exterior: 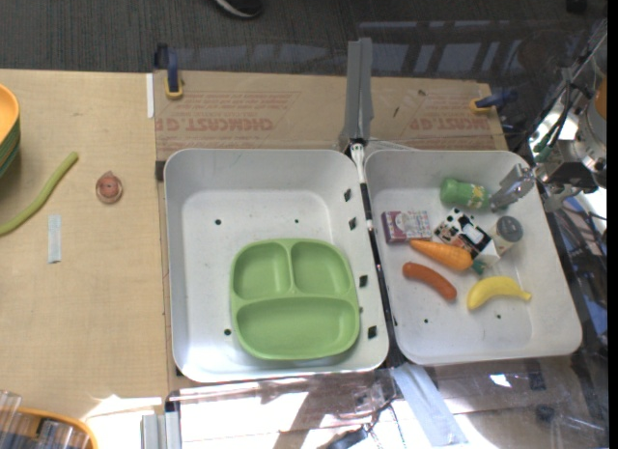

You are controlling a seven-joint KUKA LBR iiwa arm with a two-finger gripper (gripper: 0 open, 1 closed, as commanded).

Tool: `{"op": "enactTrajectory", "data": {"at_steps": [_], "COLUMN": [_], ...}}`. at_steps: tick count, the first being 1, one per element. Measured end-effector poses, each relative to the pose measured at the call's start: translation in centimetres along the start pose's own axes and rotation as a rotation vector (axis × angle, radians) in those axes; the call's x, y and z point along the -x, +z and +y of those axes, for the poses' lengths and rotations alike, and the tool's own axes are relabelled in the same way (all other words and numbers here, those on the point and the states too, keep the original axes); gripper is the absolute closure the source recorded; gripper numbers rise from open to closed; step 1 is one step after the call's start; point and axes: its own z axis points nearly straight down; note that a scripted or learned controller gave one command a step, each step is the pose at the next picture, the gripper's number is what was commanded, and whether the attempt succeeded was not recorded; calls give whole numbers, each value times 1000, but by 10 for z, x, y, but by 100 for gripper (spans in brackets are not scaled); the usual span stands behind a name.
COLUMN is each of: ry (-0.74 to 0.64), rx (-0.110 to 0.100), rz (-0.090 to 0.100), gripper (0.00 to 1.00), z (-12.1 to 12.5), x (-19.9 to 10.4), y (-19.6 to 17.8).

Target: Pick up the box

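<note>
The box (406, 225) is small, pink and purple, and lies flat in the right bin (550, 341) near its left wall. My gripper (512, 189) hangs over the bin's upper right part, well to the right of the box and apart from it. A green bottle (462, 191) lies between the gripper and the box. Nothing shows in the gripper's hold.
An orange carrot (442, 254), a red sausage (430, 280), a yellow banana (497, 293), a black-and-white toy (468, 232) and a grey round piece (509, 230) crowd the right bin below the box. A green divided plate (294, 299) sits in the left bin (193, 206).
</note>
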Motion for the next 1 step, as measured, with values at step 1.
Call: {"op": "enactTrajectory", "data": {"at_steps": [1], "ry": [297], "rx": [-2], "rz": [0], "gripper": [0], "z": [-39], "x": [-59], "y": [43]}}
